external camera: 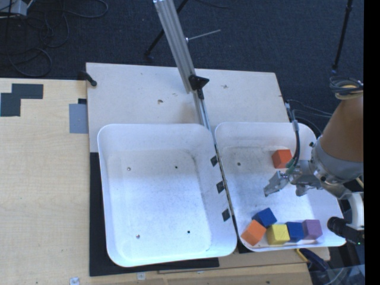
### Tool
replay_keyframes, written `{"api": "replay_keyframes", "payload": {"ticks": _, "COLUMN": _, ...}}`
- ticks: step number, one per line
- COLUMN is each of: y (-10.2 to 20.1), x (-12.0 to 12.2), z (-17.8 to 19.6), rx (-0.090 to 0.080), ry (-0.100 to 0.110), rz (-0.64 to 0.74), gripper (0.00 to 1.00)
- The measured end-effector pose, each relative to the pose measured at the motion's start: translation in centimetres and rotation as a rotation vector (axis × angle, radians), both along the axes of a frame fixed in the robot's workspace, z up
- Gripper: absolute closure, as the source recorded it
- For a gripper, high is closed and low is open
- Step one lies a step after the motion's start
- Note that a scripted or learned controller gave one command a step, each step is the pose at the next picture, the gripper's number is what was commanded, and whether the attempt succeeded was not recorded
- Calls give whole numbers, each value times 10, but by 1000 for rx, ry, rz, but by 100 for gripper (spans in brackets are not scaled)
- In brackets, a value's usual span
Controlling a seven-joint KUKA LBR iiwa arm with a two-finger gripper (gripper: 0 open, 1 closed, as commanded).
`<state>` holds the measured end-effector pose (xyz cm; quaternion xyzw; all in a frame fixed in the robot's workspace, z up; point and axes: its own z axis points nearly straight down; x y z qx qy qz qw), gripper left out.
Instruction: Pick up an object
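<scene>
claw (274, 186): above right bin (249, 141) floor, fingers' state: cannot tell
orange cube (282, 158): just behind claw
block row (282, 229): near, in front

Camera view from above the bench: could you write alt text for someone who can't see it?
A grey robot arm's gripper hangs over the right-hand shallow white bin, just below a lone orange cube. Five more cubes, orange, blue, yellow, blue and purple, cluster at that bin's near edge.
</scene>
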<state>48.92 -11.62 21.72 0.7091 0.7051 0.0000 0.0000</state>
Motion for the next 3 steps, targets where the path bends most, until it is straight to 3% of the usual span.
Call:
{"api": "replay_keyframes", "payload": {"ticks": 1, "y": -81, "x": 24, "z": -40, "rx": -3, "ry": 3, "rz": 0, "gripper": 0}}
{"api": "replay_keyframes", "payload": {"ticks": 2, "y": -51, "x": 6, "z": -39, "rx": 3, "ry": 5, "rz": 7, "gripper": 0}}
{"api": "replay_keyframes", "payload": {"ticks": 3, "y": -68, "x": 104, "z": -128, "rx": -2, "ry": -4, "rz": 7, "gripper": 0}}
